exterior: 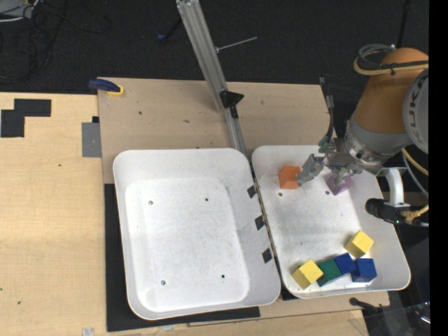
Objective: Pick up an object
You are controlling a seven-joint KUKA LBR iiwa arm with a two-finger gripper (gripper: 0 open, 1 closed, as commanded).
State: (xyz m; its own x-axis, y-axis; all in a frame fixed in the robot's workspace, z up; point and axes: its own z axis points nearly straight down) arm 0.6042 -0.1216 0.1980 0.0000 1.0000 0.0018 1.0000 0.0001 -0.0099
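Note:
In the right bin (308, 222) an orange block (288, 177) lies near the far left corner, and a purple block (341, 184) lies to its right. My gripper (324, 173) hangs low between the two, open, with nothing between its fingers. One finger (309, 171) reaches next to the orange block's right side; the other sits over the purple block and partly hides it. Near the front of that bin lie two yellow blocks (359, 243) (306, 273), a green block (329, 271) and two blue blocks (363, 269).
The left bin (133, 180) stands beside the right one, with black clips (257, 221) along the shared rim. A slanted aluminium rail (210, 65) rises behind the bins. The grey arm with its orange band (388, 100) comes in from the right.

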